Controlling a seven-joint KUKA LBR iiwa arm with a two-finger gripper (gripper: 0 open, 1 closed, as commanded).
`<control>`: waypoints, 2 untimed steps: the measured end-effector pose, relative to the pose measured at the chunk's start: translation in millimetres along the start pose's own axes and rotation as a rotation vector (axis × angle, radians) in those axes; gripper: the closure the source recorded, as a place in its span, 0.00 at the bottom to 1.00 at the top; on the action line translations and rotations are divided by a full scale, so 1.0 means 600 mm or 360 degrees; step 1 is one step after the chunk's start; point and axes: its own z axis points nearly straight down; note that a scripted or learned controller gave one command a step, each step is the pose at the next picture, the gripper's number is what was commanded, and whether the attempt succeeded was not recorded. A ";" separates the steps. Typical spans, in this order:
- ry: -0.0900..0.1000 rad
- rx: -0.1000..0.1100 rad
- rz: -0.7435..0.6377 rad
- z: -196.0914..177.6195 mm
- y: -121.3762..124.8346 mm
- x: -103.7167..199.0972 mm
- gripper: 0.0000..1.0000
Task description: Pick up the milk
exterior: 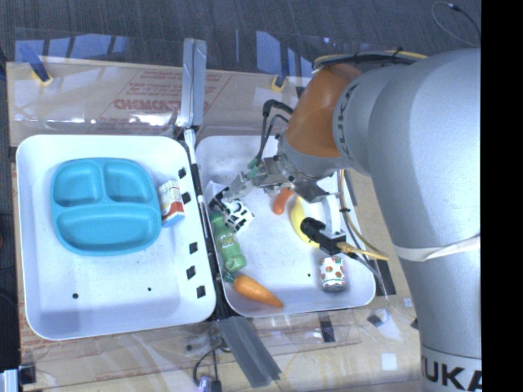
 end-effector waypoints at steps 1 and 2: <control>0.0005 0.0052 0.0176 -0.119 0.065 0.018 0.00; 0.0006 0.0023 -0.0011 0.010 0.007 0.017 0.00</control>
